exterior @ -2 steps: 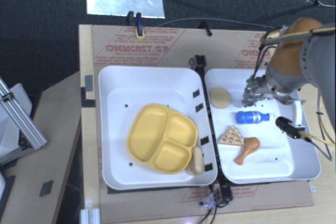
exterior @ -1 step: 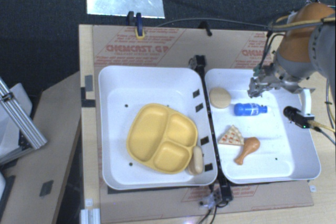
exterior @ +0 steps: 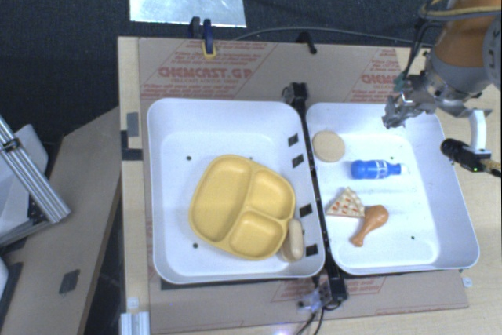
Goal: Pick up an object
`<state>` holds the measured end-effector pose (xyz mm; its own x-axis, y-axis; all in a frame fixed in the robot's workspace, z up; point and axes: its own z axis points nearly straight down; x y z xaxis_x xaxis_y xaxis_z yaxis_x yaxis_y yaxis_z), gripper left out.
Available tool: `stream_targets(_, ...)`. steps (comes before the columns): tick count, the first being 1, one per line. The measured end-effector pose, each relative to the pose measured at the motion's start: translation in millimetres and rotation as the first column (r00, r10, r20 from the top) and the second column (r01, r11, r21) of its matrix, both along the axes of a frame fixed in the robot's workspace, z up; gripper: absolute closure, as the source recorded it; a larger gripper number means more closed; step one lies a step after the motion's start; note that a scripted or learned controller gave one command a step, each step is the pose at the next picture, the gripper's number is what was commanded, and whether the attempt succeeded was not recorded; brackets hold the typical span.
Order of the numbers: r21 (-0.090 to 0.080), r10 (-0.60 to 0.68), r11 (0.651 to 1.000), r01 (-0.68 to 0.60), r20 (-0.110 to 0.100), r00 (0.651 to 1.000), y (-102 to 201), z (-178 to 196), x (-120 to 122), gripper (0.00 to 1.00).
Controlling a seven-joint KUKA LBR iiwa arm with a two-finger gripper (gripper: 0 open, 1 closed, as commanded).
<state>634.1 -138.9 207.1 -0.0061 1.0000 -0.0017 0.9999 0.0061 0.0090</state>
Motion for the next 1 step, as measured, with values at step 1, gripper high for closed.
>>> stream_targets(1,0.001,0.001,1.000,-0.001,-0.003,1.000,1.4,43.6,1.5,1.00)
